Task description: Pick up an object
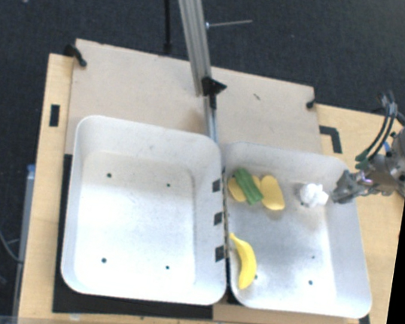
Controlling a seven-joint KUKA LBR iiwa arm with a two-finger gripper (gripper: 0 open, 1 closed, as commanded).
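Observation:
The right bin (342, 241) holds a green oblong piece (247, 185) lying across two yellow pieces (271, 193) near its far left. A yellow banana (243, 261) lies by the bin's left wall, nearer the front. A small white crumpled object (312, 194) sits near the far right part. My gripper (344, 189) hangs at the bin's right rim, just right of the white object and apart from it.
The left bin (141, 212) stands beside the right one on the tan bench. A slanted aluminium pole (196, 34) rises from the back between the bins. Cables run behind the wrist at the right edge.

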